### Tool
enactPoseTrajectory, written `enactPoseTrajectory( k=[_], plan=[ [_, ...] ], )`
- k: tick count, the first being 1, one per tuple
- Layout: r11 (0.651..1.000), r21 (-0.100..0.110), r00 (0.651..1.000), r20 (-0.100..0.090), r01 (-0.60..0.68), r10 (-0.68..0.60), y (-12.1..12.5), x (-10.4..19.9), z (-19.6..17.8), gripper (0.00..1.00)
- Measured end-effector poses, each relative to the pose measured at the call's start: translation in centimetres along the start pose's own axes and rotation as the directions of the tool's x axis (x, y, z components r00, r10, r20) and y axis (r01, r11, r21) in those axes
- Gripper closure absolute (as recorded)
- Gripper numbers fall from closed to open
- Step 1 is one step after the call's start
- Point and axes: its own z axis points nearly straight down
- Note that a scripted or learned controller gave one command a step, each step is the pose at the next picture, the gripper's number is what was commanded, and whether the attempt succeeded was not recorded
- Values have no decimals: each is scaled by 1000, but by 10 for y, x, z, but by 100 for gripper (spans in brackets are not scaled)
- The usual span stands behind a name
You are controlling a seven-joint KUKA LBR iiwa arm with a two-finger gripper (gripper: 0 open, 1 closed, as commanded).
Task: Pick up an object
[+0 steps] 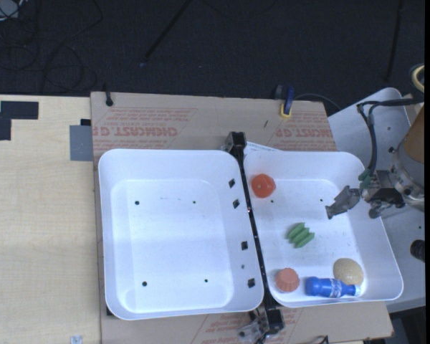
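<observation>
The right bin holds several objects. An orange-red ball lies near its back left corner, and a green ridged piece sits in the middle. Along the front wall lie a pink round piece, a blue bottle on its side, and a tan ball. My gripper hovers over the bin's right side, above and right of the green piece. Its fingers are spread open with nothing between them.
The left bin stands beside the right one, with a black divider strip between them. Both rest on a cardboard sheet. A blue and yellow clamp sits at the cardboard's back edge. Cables hang by the arm at right.
</observation>
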Motion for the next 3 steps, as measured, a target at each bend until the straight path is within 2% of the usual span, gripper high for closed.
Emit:
enactPoseTrajectory(
  k=[1,2,3],
  plan=[
    [1000,19,1000,-7,0,0,-31,17,170,0],
    [1000,-1,1000,3,-3,3,20,-54,186,0],
    [1000,-23,1000,7,5,-4,149,-63,38,0]
  ],
)
